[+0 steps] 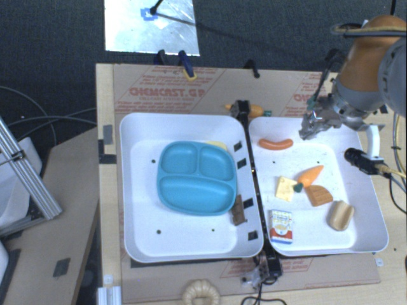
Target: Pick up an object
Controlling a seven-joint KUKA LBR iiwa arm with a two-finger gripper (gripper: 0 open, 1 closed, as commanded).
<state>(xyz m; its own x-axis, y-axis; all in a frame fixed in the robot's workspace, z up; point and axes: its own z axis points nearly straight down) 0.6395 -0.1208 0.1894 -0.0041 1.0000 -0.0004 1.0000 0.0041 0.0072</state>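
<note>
My gripper (310,131) hangs over the far edge of the right bin (375,224), with nothing seen in it. Just to its left and slightly nearer lies a red-orange sausage (275,144). Further toward the front of this bin are an orange carrot (310,174), a yellow cheese wedge (285,188), a brown bread slice (319,196), a tan bread roll (340,215) and a small white carton (282,226).
The left bin (137,234) holds a blue divided plate (196,176), a yellow piece (218,145) behind it and a brown item (238,211) at its right wall. A pale ring (200,292) lies off the bench front.
</note>
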